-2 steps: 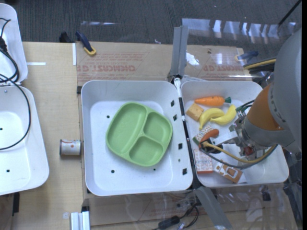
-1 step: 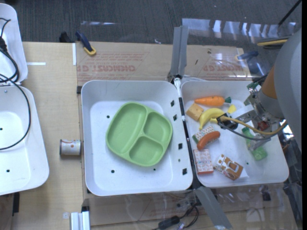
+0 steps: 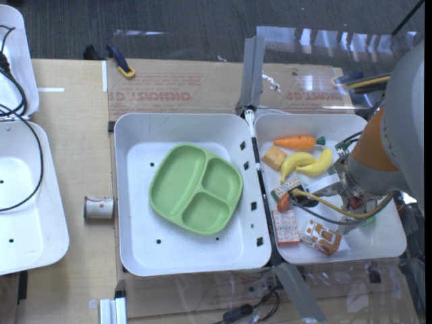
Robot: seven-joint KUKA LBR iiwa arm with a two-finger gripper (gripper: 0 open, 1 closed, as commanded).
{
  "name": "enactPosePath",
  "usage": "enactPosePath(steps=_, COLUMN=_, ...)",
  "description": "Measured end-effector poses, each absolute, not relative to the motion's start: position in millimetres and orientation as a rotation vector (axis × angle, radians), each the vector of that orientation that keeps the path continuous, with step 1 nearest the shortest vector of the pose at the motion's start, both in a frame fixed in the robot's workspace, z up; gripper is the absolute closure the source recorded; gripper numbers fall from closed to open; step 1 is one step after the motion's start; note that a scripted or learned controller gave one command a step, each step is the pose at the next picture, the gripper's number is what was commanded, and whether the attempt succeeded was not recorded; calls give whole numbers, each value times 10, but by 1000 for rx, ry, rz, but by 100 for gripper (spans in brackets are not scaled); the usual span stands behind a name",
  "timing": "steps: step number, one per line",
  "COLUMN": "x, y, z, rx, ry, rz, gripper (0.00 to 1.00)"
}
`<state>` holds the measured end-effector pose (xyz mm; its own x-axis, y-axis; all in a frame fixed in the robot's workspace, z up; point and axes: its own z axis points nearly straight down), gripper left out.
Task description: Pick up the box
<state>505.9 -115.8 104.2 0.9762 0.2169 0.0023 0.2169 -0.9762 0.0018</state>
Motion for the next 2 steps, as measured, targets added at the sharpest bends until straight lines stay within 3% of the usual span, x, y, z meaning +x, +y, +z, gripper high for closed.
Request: enactPosePath(steps=2, x=4907, y=-1029, z=1056, rx=3097, ry=308, rz=68, gripper=0)
